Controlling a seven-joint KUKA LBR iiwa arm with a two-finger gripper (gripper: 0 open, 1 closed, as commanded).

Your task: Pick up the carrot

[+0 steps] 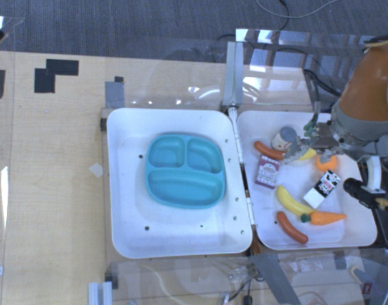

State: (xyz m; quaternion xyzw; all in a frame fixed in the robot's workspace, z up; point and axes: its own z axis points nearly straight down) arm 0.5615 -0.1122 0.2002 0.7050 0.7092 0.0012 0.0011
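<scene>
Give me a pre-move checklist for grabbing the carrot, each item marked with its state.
1. Orange toy carrot with green top in view in the right white bin: ok.
2. Carrot free on top: ok.
3. Yellow plastic banana close by the carrot's green end: not ok.
4. Two-finger gripper above the carrot: not ok, it is at the bin's far side.
5. Fingers ready: cannot tell.

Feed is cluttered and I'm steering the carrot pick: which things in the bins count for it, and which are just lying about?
For the job:
carrot, near the right bin's front edge
gripper, above that bin's back part

Lying about:
banana
two sausages
purple packet
black-and-white carton
small orange piece
blue divided plate in the left bin
</scene>
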